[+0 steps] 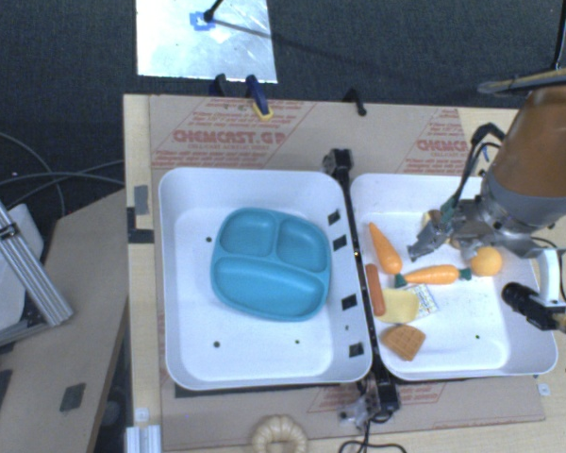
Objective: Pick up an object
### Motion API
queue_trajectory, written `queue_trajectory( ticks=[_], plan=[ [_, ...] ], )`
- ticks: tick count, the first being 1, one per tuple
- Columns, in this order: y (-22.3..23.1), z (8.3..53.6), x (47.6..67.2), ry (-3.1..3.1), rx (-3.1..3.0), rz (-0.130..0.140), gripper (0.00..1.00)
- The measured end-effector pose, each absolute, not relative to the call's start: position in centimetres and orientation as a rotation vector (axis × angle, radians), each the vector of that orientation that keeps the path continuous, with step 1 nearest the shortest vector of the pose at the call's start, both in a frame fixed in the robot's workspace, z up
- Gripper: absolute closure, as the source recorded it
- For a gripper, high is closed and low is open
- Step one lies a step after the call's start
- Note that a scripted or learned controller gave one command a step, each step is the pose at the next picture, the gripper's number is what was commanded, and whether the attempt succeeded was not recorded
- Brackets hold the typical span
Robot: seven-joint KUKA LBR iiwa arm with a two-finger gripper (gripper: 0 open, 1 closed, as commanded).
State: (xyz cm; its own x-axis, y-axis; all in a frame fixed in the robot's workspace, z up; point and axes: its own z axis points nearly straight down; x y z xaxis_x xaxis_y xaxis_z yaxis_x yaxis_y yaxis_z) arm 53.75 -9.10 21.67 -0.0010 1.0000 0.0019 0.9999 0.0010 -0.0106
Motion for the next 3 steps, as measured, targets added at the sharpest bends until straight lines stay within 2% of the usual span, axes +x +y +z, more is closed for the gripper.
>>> queue_trajectory(
  ticks=[1,2,3],
  plan=[
    [-9.1,22.2,54.0,-2.225,-2.218,-0.002,0.0],
    [-8.6,16.5,54.8,-2.222,-2.217,0.003,0.0],
    [-8.6,11.7,53.8,-2.219,-2.218,0.004,0.0]
  ],
)
